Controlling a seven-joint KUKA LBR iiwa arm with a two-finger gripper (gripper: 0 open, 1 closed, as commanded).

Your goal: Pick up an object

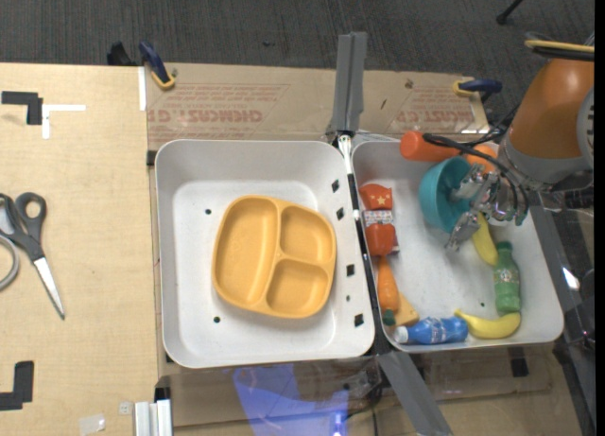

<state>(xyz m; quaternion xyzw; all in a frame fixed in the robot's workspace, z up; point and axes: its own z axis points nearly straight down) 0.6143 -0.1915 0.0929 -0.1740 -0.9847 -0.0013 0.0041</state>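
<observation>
On the far left of the pale wooden bench lie grey-handled metal scissors (33,245), well apart from the bins. The left shallow white bin (180,264) holds a yellow-orange plastic plate with three compartments (274,256), lying flat near its middle. A grey divider strip (348,94) runs up between the two bins against a brown cardboard sheet (241,103). In the right shallow white bin (430,283), along its left wall, sit a red-and-orange can-like toy with a yellow star (377,218) and, below it, an orange carrot-shaped toy (388,292). At the near edge lies a blue-and-white small bottle (432,331), just beside a yellow plastic banana (492,324). A green plastic bottle (507,279) lies by the right wall. Near the bin's far side a teal plastic cup (442,192) lies tilted on its side, with an orange handle-like toy (430,148) behind it. The grey arm with its orange band (558,108) reaches in from the right, and the two-finger gripper (473,217) hangs at the cup's rim beside a second, smaller yellow banana-like piece (485,243); its fingers look slightly spread with nothing plainly between them, though the clutter makes this uncertain.
</observation>
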